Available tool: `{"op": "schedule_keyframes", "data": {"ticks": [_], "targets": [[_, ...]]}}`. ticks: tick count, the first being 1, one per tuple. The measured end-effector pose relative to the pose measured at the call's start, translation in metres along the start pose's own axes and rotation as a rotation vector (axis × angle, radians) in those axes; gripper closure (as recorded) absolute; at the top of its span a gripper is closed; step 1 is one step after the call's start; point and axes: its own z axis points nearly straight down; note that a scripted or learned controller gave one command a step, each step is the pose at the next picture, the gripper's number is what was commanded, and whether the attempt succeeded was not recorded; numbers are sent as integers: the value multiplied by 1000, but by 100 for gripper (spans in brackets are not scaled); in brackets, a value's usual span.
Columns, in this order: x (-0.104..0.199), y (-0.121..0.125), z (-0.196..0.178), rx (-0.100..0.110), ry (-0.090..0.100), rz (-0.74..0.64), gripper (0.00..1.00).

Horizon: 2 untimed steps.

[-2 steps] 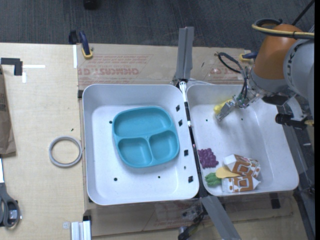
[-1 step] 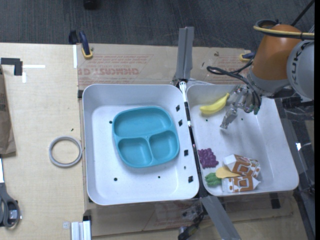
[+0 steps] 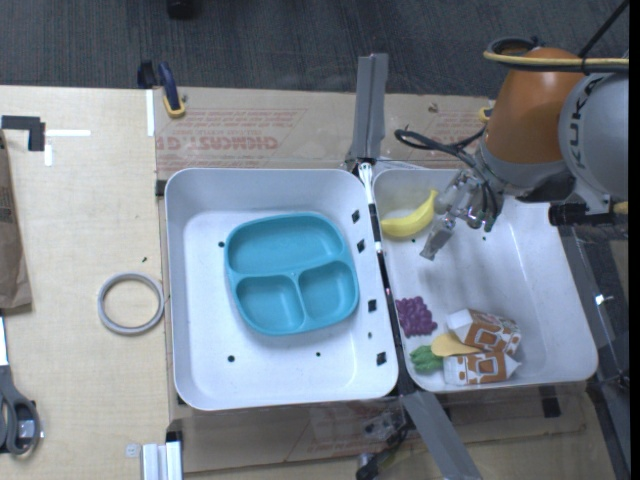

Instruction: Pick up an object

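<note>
Camera view: reversed red print on cardboard, unreadable.

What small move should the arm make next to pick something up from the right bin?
Probably a short shift toward the left of the view, then down onto the banana. The hand hangs above the bin floor just beside the banana's right end, with nothing between its fingers. The banana lies alone near the divider, while the purple grapes and patterned carton sit farther off at the near end.
</note>
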Motion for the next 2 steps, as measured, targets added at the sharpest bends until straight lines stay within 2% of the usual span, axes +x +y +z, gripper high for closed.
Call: {"op": "schedule_keyframes", "data": {"ticks": [1, 2], "targets": [[0, 13, 20, 1, 1, -148, 0], [0, 16, 20, 0, -1, -221, 0]]}}
